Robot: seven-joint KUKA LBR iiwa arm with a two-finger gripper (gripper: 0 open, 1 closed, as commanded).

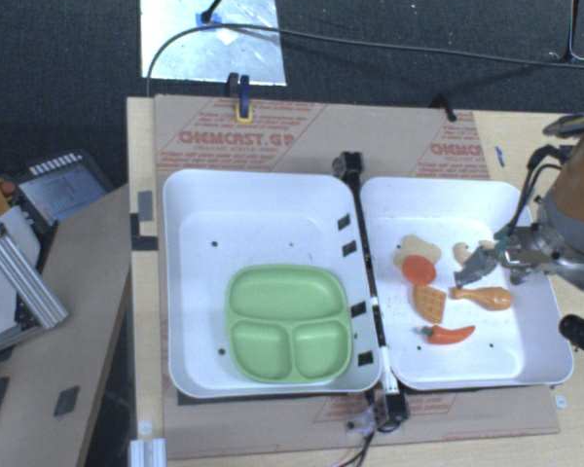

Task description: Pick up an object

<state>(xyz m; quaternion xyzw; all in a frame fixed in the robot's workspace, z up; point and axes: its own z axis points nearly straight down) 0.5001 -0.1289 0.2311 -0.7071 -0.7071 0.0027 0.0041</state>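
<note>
- Reaching in from the right, the grey arm (pixel 576 212) hangs low over the right bin (pixel 496 363), its pincer (pixel 477 268) pointing left over the toy food.
- The pincer's dark tip sits just above the narrow end of the drumstick (pixel 487 298), an orange-tan piece lying flat with its fat end toward the right.
- Whether the pincer is released or clenched I cannot tell from here; nothing is seen caught in it.
- A small pale piece (pixel 462 253) lies just up and left of the pincer, close to it.
- Further left in the same bin a tan bread slice (pixel 418 251) lies against a red tomato slice (pixel 419 270), the red one just below it.
- Below those, an orange waffle piece (pixel 429 305) lies beside the drumstick's narrow end.
- A red chilli (pixel 451 335) lies nearest the front of the bin, below the waffle and the drumstick, apart from the pincer.
- The left bin (pixel 200 261) holds a green divided plate (pixel 287 321), set toward the front and well apart from the arm.
- Both bins rest on cardboard (pixel 273 134) spread over the desk (pixel 78 290), with a yellow clamp (pixel 241 100) at its far edge.
</note>
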